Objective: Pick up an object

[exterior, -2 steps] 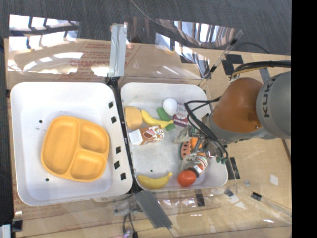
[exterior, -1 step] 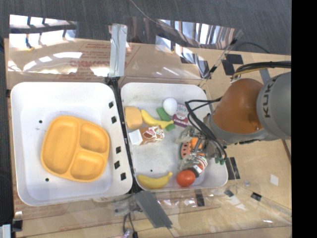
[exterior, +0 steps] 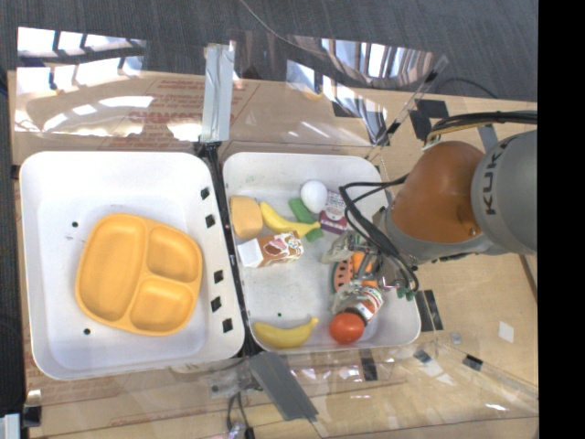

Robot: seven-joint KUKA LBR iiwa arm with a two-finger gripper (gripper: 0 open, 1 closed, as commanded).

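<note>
**A:** Cardboard-brown worktop (exterior: 119, 108), two white bins on it. What have you got over there?

**B:** I come in from the right, over the right bin (exterior: 274, 165). The left bin (exterior: 46, 245) holds a yellow divided tray (exterior: 137, 273), and that is well away from me. My hand (exterior: 361, 268) hangs low over the right bin's right side, in a tangle of cables.

**A:** Is the hand clenched or released?

**B:** I cannot tell; cables and my own wrist cover it. I see nothing plainly held.

**A:** What lies nearest?

**B:** A small bottle (exterior: 358, 302) just below my hand, with a red tomato (exterior: 346, 327) touching its lower end. The bottle's long axis runs from near my hand down toward the bin's front wall, a little slanted.

**A:** And the rest?

**B:** To my left: a carton (exterior: 274, 249), a cheese wedge (exterior: 245, 217), a white egg (exterior: 313, 193), and a yellow banana (exterior: 284, 333) by the front wall, lying crosswise.

**A:** So which one?

**B:** I judge the bottle: it is closest, and I would close across its narrow width, not along its length.
</note>
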